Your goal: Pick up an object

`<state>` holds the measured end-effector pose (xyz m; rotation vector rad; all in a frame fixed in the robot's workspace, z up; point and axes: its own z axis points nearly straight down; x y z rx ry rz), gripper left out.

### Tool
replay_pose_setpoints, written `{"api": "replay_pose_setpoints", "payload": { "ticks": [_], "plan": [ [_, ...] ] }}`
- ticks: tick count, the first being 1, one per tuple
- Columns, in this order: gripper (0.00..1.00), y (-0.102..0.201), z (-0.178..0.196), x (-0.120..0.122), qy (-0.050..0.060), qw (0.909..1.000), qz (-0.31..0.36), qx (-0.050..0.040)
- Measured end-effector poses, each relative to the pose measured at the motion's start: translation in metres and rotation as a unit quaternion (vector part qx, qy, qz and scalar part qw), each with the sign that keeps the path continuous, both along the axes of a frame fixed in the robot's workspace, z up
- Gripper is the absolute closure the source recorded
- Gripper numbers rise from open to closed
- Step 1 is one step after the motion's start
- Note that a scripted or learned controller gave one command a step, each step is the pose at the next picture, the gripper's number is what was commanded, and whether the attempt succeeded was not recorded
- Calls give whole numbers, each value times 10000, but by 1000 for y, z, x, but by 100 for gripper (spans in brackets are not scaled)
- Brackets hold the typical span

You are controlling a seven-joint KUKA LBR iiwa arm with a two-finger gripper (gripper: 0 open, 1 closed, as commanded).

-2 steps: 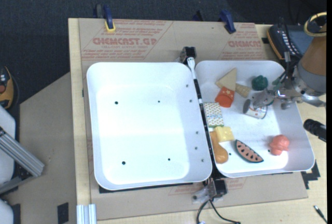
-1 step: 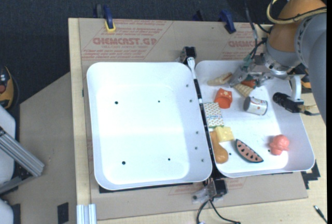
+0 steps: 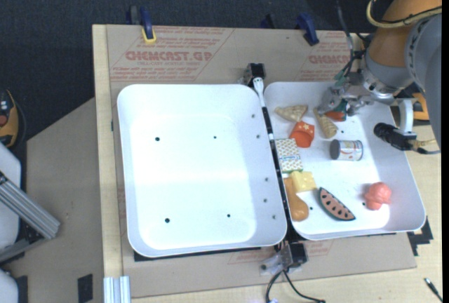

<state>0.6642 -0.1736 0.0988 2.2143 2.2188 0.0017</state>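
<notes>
The left bin (image 3: pixel 189 168) lies wide and bare, its white floor open from rim to rim. A black hinge strip (image 3: pixel 270 147) parts it from the right bin (image 3: pixel 396 186), where the toys crowd the left half: a tan wedge (image 3: pixel 292 112), an orange block (image 3: pixel 303 134), a patterned square (image 3: pixel 287 153) touching the divider, a yellow piece (image 3: pixel 303 181) and a brown pear shape (image 3: pixel 297 206). A watermelon slice (image 3: pixel 335 204) sits near the front rim, a small can (image 3: pixel 347 150) mid-bin, a pink ball (image 3: pixel 377 196) toward the right edge. The gripper (image 3: pixel 338 106) hangs low at the back rim over a small red item (image 3: pixel 335 114); whether its claw is spread or pinching I cannot tell
</notes>
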Motion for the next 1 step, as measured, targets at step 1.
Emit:
{"api": "replay_pose_setpoints", "payload": {
  "ticks": [1],
  "plan": [
    [100,66,151,6,-67,10000,32,16]
  ]
}}
